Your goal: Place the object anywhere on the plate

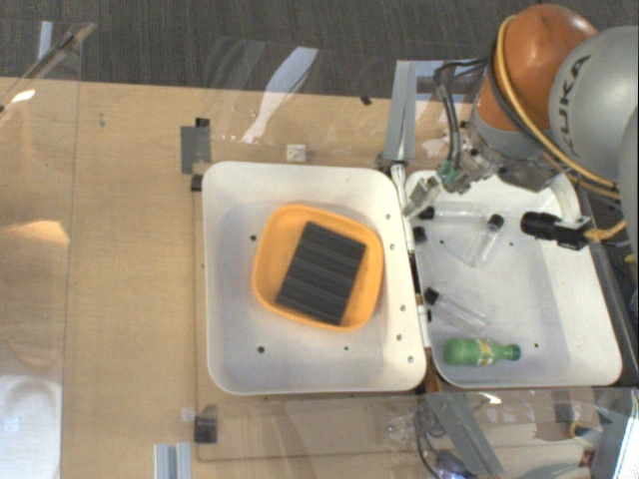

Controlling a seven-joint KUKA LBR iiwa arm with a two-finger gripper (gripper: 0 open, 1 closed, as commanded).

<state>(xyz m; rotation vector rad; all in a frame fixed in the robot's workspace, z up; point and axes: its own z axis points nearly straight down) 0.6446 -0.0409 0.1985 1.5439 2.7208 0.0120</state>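
Bottle (480, 351), small and green, lies on its side near the front edge of the right bin (589, 367), apart from any contact. Left bin (225, 357) holds the orange plate (268, 267), on which a dark ribbed block (320, 272) already covers most of the surface. Arm (559, 78) hangs over the rear of the right bin, its gripper (454, 176) near the divider; whether it is open or closed cannot be told. Risks, as judged: a round bottle may roll from a grasp, and the crowded plate leaves little rim, so a release could slide off the block.
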